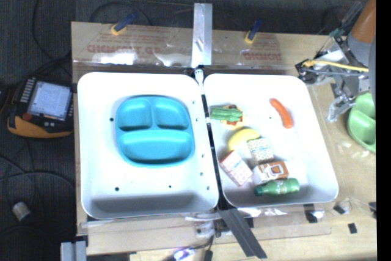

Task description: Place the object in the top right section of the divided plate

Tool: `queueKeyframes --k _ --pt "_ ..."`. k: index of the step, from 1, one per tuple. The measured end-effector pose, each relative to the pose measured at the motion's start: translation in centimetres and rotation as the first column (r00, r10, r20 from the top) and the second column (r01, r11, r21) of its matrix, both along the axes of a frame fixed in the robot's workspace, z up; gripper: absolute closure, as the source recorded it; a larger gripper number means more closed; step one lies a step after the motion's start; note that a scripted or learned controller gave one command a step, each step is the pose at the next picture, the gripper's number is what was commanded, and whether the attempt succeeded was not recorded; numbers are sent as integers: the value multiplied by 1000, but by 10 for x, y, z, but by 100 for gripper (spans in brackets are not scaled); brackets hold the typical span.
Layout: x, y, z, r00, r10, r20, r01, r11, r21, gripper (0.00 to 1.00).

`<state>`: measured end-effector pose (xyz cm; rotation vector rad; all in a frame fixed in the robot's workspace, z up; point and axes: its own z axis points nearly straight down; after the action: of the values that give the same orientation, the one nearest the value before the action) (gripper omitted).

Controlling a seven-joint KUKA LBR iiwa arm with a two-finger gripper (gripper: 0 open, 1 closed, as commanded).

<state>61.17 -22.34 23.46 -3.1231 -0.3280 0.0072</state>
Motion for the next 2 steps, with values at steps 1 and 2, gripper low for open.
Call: queueKeyframes --k 1,2 --pt "-16 0 -8 944 329 0 -329 944 1 0" --pt "1 1 -31 683 731 3 -731 683 3 0"
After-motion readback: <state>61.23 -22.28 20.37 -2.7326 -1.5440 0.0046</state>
